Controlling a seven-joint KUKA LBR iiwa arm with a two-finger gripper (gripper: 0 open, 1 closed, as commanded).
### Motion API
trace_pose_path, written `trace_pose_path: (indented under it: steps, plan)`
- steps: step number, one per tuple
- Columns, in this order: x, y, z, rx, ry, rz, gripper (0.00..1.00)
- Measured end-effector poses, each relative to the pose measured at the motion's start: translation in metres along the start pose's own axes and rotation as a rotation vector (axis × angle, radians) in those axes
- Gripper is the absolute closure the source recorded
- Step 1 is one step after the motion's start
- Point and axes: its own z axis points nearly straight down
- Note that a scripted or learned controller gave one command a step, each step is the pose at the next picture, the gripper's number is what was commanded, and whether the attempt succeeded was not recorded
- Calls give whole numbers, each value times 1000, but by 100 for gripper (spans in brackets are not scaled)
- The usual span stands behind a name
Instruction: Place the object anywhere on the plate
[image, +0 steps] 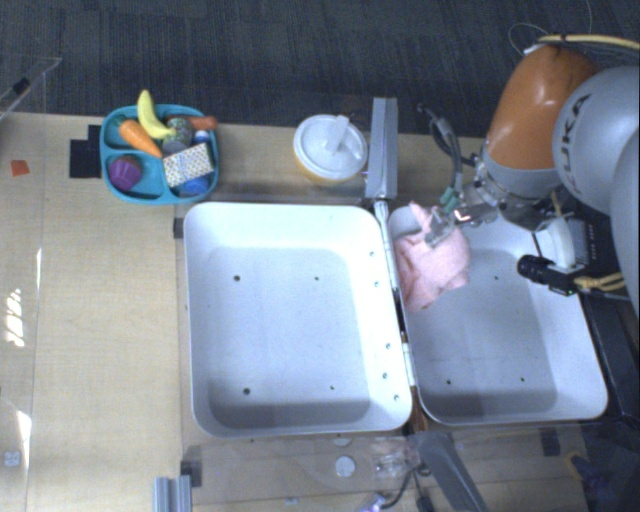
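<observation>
Left of the left bin (290, 320), a blue compartment tray (160, 155) keeps toy food sorted on the bench (90, 330). Behind the left bin sits a white lidded cup (330, 148). Right of it, in the right bin's (520, 370) near corner, the end effector (443, 226) pinches a pink cloth (432, 265), apparently lifting it. The arm (560, 110) reads "KUKA".

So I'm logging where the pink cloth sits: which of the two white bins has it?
The right bin holds the pink cloth, bunched against its upper left wall, under the pincer. The left bin shows bare white floor.
</observation>
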Motion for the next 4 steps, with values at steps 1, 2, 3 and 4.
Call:
trace_pose_path:
  steps: [1, 2, 3, 4]
  plan:
    - [1, 3, -39, -2, -1, -7, 100]
    - [52, -1, -32, 0, 1, -409, 100]
    - [101, 2, -45, -4, 1, -813, 100]
    - [150, 1, -56, -7, 0, -1214, 100]
